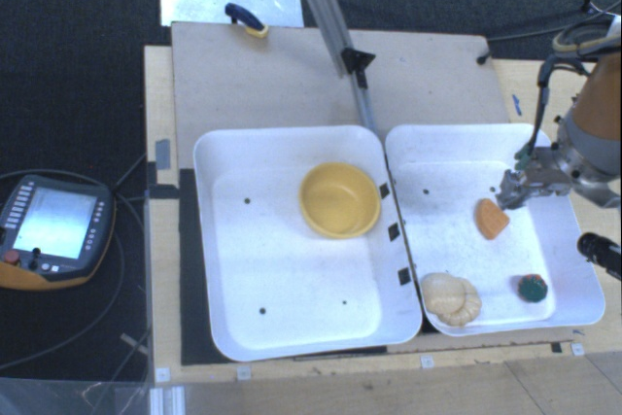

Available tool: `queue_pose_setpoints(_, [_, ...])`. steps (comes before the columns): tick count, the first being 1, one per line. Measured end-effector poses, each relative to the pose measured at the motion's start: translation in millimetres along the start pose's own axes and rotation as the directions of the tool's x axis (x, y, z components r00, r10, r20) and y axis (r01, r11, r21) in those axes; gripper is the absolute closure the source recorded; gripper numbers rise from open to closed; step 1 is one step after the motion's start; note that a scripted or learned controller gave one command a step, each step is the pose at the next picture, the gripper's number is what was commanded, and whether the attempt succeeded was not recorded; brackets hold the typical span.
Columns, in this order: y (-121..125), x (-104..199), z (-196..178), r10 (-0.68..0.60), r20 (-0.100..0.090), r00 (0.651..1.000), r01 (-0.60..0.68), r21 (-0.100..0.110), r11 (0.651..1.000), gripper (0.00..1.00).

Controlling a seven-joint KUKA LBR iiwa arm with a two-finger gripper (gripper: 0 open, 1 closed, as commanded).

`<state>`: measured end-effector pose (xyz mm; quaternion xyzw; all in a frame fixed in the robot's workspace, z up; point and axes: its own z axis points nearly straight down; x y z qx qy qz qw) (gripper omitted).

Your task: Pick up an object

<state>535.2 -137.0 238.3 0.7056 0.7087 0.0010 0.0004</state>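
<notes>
Orange wedge-shaped object (492,219) lying on the floor of the right bin (437,160), just below and a touch left of the gripper (513,190). Close beneath the fingertips, yet not between them; whether touching or slightly apart, impossible to tell from this slant. State of the jaws likewise impossible to tell: dark, bunched metal at the tip, no clear gap visible.

Farther from the jaws, down toward the near edge of the same bin, a small dark teal ball (532,287), well apart from the wedge. Left of that, in the bin's near left corner, a cream, lumpy bread-like object (450,297), pressed against the rim.

Across the divide, well left of the jaws, a yellow bowl (339,199) sitting upright in the left bin (233,306), toward its far right part.

Behind the jaws, the grey arm (593,146) with its orange band, entering from the right. Off the bench, far left, a teach pendant (53,228) with a lit screen resting on dark carpet.
</notes>
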Motion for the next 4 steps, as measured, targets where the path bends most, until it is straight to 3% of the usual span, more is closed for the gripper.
queue_pose_setpoints(1, [-13.6, 48.6, -3.0, 0.0, 0.0, 1.0, 0.0, 0.001, 1.0, 1.0])
queue_pose_setpoints(3, [-17.3, 151.6, -10.2, 0.0, 0.0, 1.0, 0.0, 0.001, 1.0, 1.0])
queue_pose_setpoints(4, [-24.2, 198.0, 7.7, 0.0, 0.0, 1.0, 0.0, 0.003, 1.0, 1.0])
